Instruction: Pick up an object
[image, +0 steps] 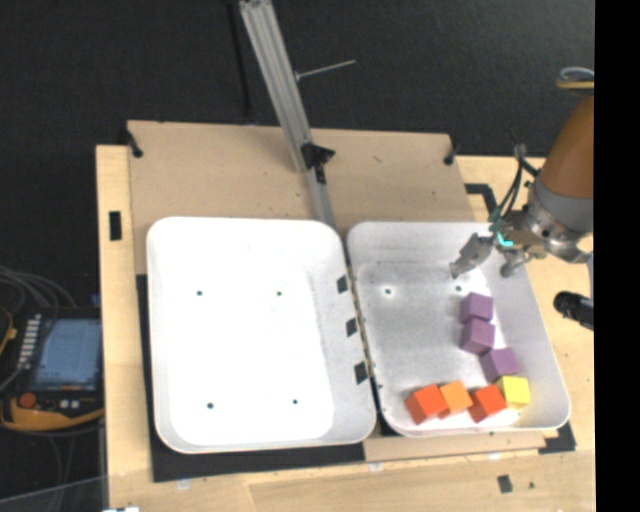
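My gripper (490, 256) hangs over the far right part of the right bin (400, 330), its two fingers spread apart with nothing between them. Just below it in the view lie two purple blocks (477, 320) stacked close together, and a third purple block (499, 362) nearer the front. Along the bin's front edge sit a red-orange block (428, 402), an orange block (456, 396), a red block (487, 402) and a yellow block (515, 389).
The left bin (250, 330) lies beside the right one. A slanted metal rail (290, 110) runs from the top of the view down to the gap between the bins. A screen device (62, 358) sits off the bench at the left.
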